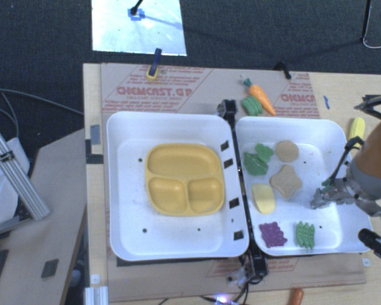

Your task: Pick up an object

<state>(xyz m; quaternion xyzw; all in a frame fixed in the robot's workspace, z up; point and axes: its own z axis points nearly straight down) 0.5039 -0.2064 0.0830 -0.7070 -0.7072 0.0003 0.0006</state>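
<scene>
Over the right-hand bin [333,132] the gripper [322,197] hangs low near that bin's right wall, with the grey arm [374,170] coming in across the rim behind it. How it is set cannot be told from this angle; nothing shows in its grasp.

The objects to pick from lie across that bin's floor. A round tan piece [287,150] sits toward the far wall, with a leafy green piece [258,159] just beside it, nearer the divider. A tan scalloped piece [286,182] lies mid-bin — the closest thing to the gripper, yet apart from it. A pale yellow block [263,198] rests against the scalloped piece's near-left side. Along the near wall are a purple cluster [273,234] and a green ridged piece [305,234], side by side but not touching.

The left-hand bin [124,170] holds a yellow divided tray [184,178], lying flat in the middle, its three compartments bare.

Outside the bins, on the bench's far edge, an orange carrot [261,98] and a green item [251,105] lie together — just behind the right bin's far-left corner. A yellow item [356,129] rests by that bin's far-right corner.
</scene>
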